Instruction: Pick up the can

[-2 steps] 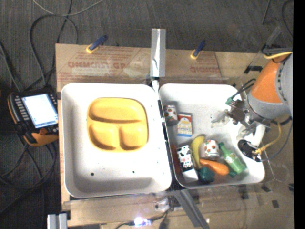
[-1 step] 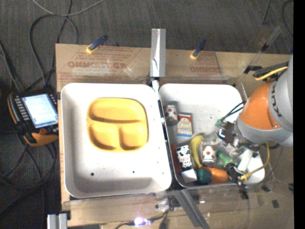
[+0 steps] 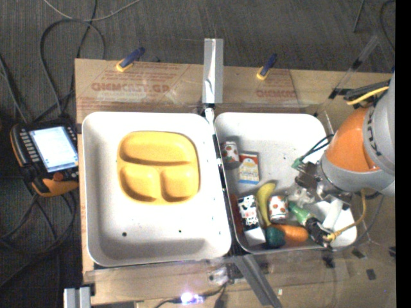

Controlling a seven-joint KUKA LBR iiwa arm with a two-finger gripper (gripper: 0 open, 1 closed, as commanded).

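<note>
Here | bench on dark carpet; cables strewn | hand in right bin; grip unreadable

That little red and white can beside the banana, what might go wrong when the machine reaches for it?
The small red and white can stands tight against the yellow banana, with an orange carrot-shaped toy just below, so the gripper could nudge or catch a neighbour instead.

A second small red and white can sits near the right white bin's left wall, so the program might go for either one.

A round can may slip or tip if squeezed off-centre.
</note>
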